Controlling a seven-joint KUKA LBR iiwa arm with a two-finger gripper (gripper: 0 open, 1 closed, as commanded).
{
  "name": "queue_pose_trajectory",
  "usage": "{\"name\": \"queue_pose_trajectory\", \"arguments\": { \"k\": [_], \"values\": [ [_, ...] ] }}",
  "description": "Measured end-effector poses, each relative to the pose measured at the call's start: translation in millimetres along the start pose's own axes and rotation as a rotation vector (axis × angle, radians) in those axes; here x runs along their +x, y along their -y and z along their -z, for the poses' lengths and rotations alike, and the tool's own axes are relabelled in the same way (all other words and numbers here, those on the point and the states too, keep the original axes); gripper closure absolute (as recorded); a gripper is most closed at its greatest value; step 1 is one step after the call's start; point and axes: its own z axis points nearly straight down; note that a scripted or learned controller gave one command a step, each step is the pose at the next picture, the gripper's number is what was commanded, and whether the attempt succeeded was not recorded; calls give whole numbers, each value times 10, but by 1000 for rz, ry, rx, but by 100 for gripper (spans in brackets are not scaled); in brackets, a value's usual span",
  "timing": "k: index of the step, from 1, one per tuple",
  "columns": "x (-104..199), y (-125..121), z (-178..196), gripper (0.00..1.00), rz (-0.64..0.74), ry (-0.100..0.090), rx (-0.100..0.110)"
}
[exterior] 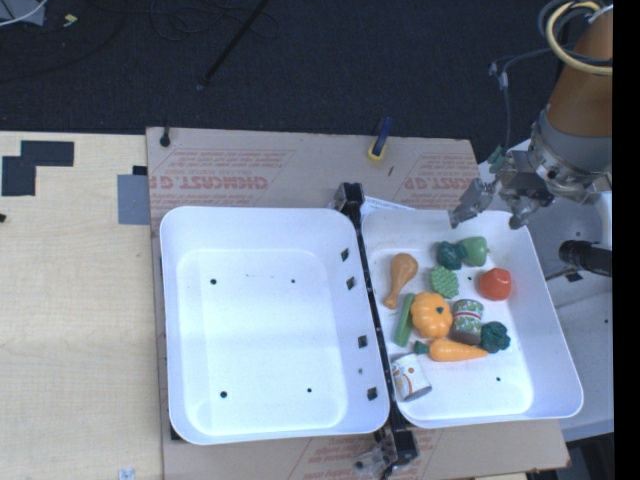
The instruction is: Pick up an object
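My pincer [495, 204] hangs above the far edge of the right bin [560, 368], its two fingers spread apart with nothing between them. One fingertip [462, 218] points down toward the bin's far rim, the other sits off to the arm side.

Everything I might lift lies nearer the camera than my pincer, clustered inside that right bin. Closest to me is the green pepper [474, 250], just below my fingers and slightly toward the arm side, with a dark green broccoli piece [449, 255] touching it. A little further down lies the red tomato [494, 284]. Off toward the left bin [190, 318] from my pincer rests the tan chicken drumstick [399, 276], apart from the others. Lower still sits the orange pumpkin [431, 314], with a green leafy piece [444, 282] above it and a small can [466, 318] beside it. The carrot [455, 350] lies past those, and a white carton [410, 379] is the farthest from me, near the bin's front.
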Motion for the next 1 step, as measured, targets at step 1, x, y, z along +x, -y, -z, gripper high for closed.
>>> {"name": "queue_pose_trajectory", "arguments": {
  "k": [1],
  "values": [
    [-97, 291, -1760, 0, -1, -3, 14]
  ]
}}
